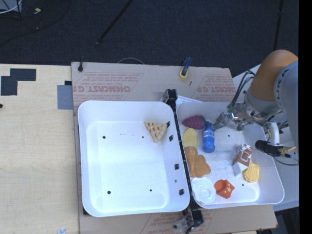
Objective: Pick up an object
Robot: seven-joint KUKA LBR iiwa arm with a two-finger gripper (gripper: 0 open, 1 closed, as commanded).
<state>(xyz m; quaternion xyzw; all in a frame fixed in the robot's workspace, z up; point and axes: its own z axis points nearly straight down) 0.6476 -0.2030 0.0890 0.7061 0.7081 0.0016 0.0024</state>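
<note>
Tool (225, 119) – over right bin (273, 199), beside blue bottle (208, 138) | fingers: cannot tell

End effector (228, 118) fingers too small to tell; arm (280, 82) cut off right.

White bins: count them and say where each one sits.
2. The left bin sits at the middle of the bench with a waffle wedge near its far right corner. The right bin adjoins it, holding the toy foods and blue bottle. None look hidden.
</note>
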